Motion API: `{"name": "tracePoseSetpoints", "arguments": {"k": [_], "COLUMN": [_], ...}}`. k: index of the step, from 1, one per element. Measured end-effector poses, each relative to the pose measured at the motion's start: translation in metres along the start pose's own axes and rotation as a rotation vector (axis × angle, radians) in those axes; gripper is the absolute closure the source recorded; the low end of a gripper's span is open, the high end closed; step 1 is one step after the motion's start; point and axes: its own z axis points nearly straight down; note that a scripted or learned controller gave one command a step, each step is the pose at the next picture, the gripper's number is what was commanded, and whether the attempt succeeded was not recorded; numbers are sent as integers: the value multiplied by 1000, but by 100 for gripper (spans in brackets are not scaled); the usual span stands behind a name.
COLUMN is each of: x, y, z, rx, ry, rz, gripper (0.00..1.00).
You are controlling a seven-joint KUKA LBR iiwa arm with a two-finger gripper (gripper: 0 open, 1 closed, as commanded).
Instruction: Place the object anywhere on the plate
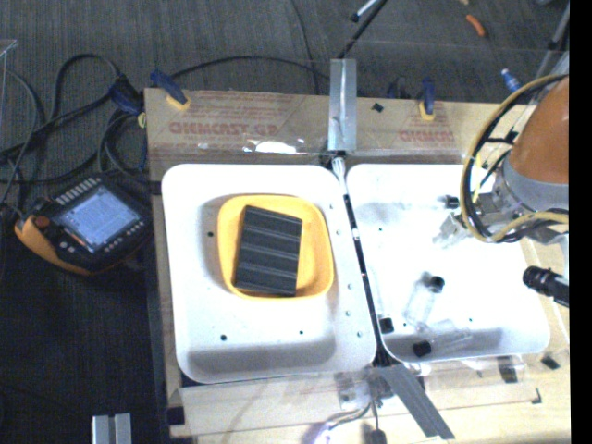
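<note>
Bench clutter: cables (55,146), handheld pendant (88,225)

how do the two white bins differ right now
The left bin holds a yellow plate with a dark ribbed block lying flat on it; the right bin holds only small pieces, among them a clear, dark-capped one. The arm hangs over the right bin's far right side, while nothing reaches over the left bin. Both are shallow, white, round-cornered and sit side by side.
</note>
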Motion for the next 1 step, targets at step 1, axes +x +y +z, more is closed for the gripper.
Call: {"name": "tracePoseSetpoints", "arguments": {"k": [1], "x": [0], "y": [0], "z": [0], "rx": [0], "ry": [0], "rz": [0], "gripper": [0]}}
